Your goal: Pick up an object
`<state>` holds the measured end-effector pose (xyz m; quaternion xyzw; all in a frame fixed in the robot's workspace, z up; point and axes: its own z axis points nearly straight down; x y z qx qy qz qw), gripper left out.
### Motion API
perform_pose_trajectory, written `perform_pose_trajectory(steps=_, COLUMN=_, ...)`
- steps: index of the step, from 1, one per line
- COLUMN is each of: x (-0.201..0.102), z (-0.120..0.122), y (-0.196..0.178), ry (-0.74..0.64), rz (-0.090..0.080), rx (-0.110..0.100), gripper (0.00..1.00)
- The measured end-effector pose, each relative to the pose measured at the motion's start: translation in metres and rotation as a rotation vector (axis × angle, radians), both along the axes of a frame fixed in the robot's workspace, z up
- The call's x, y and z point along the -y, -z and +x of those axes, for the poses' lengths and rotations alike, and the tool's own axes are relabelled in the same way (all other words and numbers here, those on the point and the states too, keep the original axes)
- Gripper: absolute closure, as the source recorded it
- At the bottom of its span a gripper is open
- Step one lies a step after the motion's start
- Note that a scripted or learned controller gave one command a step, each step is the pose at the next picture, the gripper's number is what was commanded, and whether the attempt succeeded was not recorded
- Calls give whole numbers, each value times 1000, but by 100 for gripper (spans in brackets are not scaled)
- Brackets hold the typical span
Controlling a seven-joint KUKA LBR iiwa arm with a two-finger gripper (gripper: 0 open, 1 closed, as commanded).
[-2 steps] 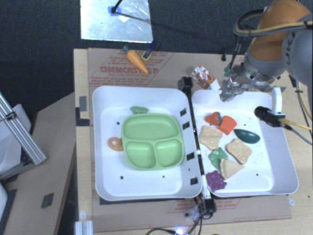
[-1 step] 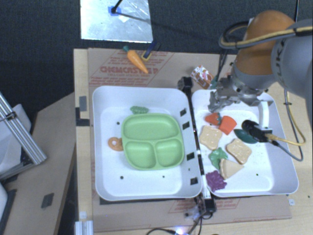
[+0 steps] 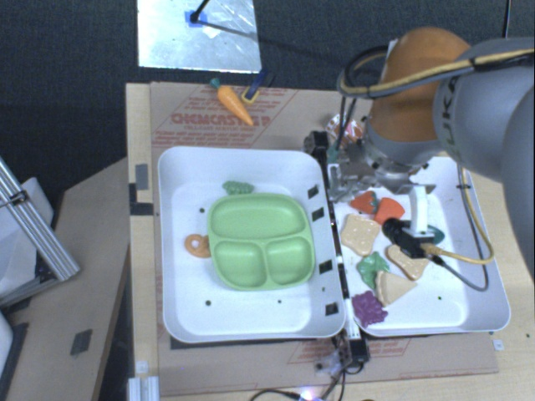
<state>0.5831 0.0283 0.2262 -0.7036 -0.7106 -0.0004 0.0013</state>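
Arm [image 3: 468,98] reaches over right bin [image 3: 481,303], wrist low above toy-food pile. Gripper [image 3: 368,182] largely masked by wrist; claw state: cannot tell.

Candidate objects crowded against bin divider: cracker [image 3: 359,234], orange-red piece [image 3: 380,207], bread slice [image 3: 407,264], green piece [image 3: 371,266], purple grapes [image 3: 369,307]. Nothing seen clamped.

Left bin [image 3: 180,307] holds green divided plate [image 3: 257,241], small pretzel [image 3: 197,246].

Risks, judged: tight clutter invites double pick or glancing miss; flat cracker may slip; loose yellow cable [image 3: 468,261] could snag items.

Cardboard-topped bench [image 3: 209,124], two white bins [image 3: 180,224] side by side, toy carrot [image 3: 234,104]
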Motion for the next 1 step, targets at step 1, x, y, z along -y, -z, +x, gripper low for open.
perform_pose_trajectory(steps=1, x=-40, z=-27, y=11, ry=2, rz=-1, rx=-1, gripper=100)
